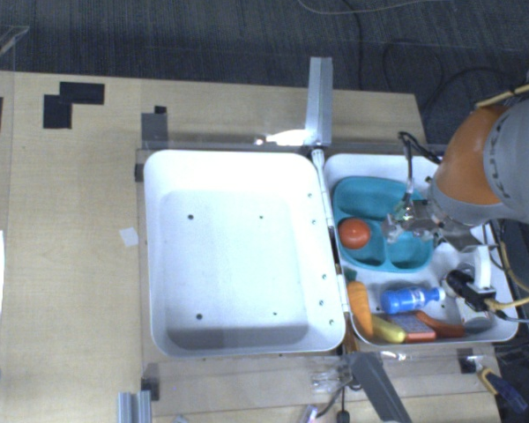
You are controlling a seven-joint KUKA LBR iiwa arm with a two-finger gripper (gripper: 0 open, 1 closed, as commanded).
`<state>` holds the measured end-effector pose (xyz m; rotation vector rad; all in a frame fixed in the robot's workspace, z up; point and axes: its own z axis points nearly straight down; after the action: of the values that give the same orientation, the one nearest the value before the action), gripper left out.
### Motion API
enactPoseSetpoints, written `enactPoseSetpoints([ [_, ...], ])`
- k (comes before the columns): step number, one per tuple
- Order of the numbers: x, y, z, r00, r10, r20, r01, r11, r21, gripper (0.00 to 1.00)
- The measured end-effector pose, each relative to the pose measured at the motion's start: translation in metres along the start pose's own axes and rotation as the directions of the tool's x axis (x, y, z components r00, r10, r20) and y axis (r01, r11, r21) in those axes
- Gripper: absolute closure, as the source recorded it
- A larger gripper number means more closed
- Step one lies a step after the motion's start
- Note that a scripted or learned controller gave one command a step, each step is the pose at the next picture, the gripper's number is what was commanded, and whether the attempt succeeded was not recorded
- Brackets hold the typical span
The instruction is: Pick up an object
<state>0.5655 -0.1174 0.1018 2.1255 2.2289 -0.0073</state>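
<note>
The arm [502,161] runs off the right edge and hides part of the right bin [370,162].

The arm [511,148] enters from the right edge of the desk, over its rear right part. The grey link carries the orange band [469,161] just above the wrist [454,208]. The wrist points downward and toward the left. The gripper [407,220] hangs at the end of the wrist, low over the desk. The jaw position cannot be determined.

Pale wooden bench [62,263] before dark grey carpet [159,7].
</note>
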Motion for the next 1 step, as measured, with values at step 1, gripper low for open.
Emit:
enactPoseSetpoints([
  [1,-0.0753,-0.0311,-0.0908,0.999,-0.025,-0.046,0.027,0.999,0.031,0.00],
])
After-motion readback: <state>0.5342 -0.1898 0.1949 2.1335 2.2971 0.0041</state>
